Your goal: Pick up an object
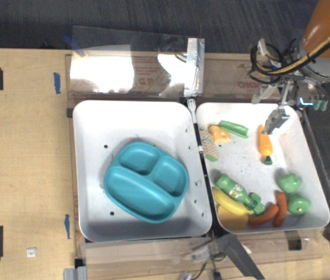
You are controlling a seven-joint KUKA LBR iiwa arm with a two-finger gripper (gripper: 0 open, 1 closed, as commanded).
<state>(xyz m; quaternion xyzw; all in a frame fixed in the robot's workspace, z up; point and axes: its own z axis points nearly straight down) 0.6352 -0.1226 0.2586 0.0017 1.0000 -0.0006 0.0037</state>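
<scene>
My gripper (277,120) hangs over the far right part of the right bin (313,156). Just below and left of it lies an orange toy carrot (265,146), its upper end close to the gripper tip; nothing shows as held. Also in this bin are a green pod (233,128), a small yellow-orange piece (218,134), a green cucumber-like toy (238,191), a yellow banana (229,204), two red sausages (273,213) and two green peppers (289,182).
The left bin (95,127) holds a teal divided plate (146,181). A clear plastic sheet (136,69) with a taped post stands behind the bins. The bins' shared wall (199,156) runs between them.
</scene>
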